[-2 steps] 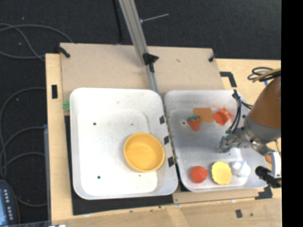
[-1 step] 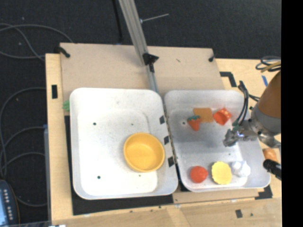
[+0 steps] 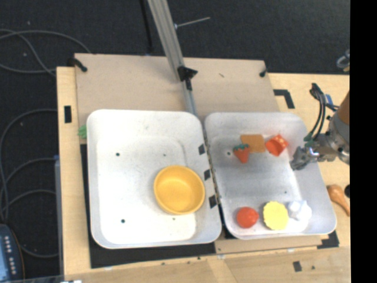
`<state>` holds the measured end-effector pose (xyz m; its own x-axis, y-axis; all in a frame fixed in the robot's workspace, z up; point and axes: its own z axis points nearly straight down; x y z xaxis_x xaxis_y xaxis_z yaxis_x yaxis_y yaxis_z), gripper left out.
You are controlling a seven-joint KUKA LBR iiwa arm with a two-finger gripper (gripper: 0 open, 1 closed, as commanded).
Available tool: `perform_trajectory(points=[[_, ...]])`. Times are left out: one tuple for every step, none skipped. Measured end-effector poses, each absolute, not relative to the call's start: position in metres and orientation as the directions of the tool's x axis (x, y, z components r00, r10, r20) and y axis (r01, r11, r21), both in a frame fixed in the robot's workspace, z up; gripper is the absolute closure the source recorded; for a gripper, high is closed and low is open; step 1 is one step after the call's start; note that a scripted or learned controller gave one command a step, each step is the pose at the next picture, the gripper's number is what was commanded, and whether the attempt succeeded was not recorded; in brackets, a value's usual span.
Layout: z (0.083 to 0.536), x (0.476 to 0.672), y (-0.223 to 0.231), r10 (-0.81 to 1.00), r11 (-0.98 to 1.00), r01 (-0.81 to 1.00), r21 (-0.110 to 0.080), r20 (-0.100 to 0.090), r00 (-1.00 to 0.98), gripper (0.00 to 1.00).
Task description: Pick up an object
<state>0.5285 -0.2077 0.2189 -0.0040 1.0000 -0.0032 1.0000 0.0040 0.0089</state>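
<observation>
The right bin [image 3: 259, 175] holds several small objects. A tan flat piece [image 3: 253, 142] lies near its far side, with an orange-red piece [image 3: 275, 145] to its right and a small red strawberry-like toy [image 3: 241, 153] to its left. Along the near edge sit a red ball [image 3: 247, 217], a yellow round object [image 3: 275, 215] and a small white object [image 3: 299, 210]. My gripper [image 3: 301, 157] hangs over the right rim of this bin, right of the orange-red piece and apart from it. Nothing shows between its fingers.
In the left bin [image 3: 123, 158] a yellow bowl [image 3: 179, 190] sits near the right wall. A metal pole [image 3: 171, 40] slants up from between the bins. An orange object [image 3: 338, 197] lies on the bench outside the right bin.
</observation>
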Motion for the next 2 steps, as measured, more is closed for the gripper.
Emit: perform_trajectory(points=[[0.230, 0.530, -0.208, 1.000, 0.005, 1.000, 0.004, 0.000, -0.005, 1.00], [0.234, 0.519, -0.156, 1.000, 0.007, 1.000, 0.002, 0.001, -0.007, 1.00]])
